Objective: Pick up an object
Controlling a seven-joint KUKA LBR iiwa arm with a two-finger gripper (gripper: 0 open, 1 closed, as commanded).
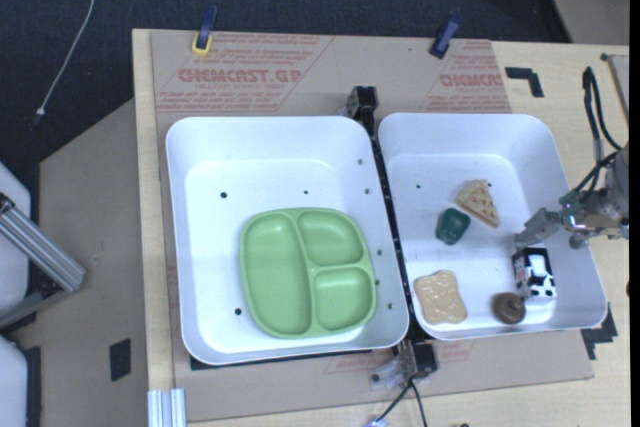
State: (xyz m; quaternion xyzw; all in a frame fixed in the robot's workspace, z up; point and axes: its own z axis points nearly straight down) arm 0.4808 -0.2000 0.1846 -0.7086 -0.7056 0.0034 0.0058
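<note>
Two shallow white bins side by side on the tabletop point(300, 65). Left bin point(200, 215) carrying a green divided plate point(305, 270), lying flat toward the near side, well apart from any pickable piece.

Right bin point(480, 130) carrying the loose items, scattered with gaps between them, so each could be taken singly: wedge of toy cheese point(481, 202) toward the middle; dark green toy point(452, 226) just beside it to the left; tan slice like bread or a cracker point(440, 298) at the near left corner; small brown round piece point(509, 308) near the front rim; black-and-white toy, cow-like point(535, 275), upright against the right side.

Hand point(545, 233) reaching in from the right rim, low over the bin, just above the black-and-white toy. Nothing seen between its digits; wide or narrow, cannot tell at this size and blur.

Judgement: approach stage only, no pick made. Black-and-white toy the likeliest target, being nearest. Risk: bin wall close by, crowding the descent.
</note>
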